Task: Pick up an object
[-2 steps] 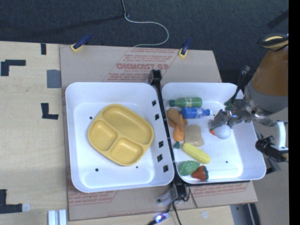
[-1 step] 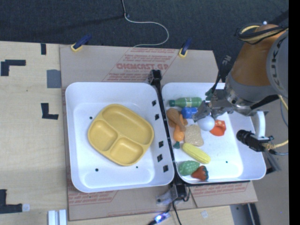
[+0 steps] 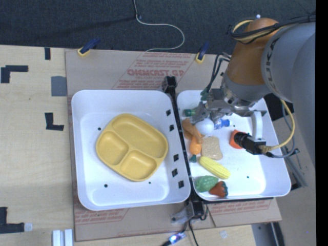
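All the pickable pieces lie near the right bin (image 3: 277, 188)'s left wall: an orange carrot (image 3: 191, 134) against that wall, a white egg (image 3: 205, 127) beside it, a tan bread slice (image 3: 211, 147), a yellow corn cob (image 3: 214, 167), and a green vegetable (image 3: 205, 182) touching a red strawberry (image 3: 219, 189).

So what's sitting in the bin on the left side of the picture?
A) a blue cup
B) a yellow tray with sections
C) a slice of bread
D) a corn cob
B, because the yellow tray with sections lies in the left bin, while the corn cob and the slice of bread are over in the right bin.
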Tool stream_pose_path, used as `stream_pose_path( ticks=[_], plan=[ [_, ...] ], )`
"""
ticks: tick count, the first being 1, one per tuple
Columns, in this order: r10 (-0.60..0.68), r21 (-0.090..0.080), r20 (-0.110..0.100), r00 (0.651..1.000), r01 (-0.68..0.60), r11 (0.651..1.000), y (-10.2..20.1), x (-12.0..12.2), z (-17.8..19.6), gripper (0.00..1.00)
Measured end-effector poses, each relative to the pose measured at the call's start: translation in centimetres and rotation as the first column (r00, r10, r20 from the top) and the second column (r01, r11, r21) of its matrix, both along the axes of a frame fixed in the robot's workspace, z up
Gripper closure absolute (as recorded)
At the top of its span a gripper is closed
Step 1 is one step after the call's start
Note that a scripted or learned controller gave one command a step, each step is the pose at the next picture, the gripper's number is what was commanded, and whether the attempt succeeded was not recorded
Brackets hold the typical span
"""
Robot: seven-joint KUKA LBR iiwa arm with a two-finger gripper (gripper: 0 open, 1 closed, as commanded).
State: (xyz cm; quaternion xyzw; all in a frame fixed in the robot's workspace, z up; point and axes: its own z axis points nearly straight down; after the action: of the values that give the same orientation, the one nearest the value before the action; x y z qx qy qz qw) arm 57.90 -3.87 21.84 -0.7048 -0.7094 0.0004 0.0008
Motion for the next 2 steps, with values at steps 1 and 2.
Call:
stream_pose_path(
  ticks=[1,2],
  plan=[
    [-0.003,0.0,0.001,1.0,0.003,1.0,2.2,1.8,0.2,1.0],
    [-0.006,-0.002,-0.002,1.0,0.006,1.0,1.3,0.8,-0.4,1.0]
  ],
)
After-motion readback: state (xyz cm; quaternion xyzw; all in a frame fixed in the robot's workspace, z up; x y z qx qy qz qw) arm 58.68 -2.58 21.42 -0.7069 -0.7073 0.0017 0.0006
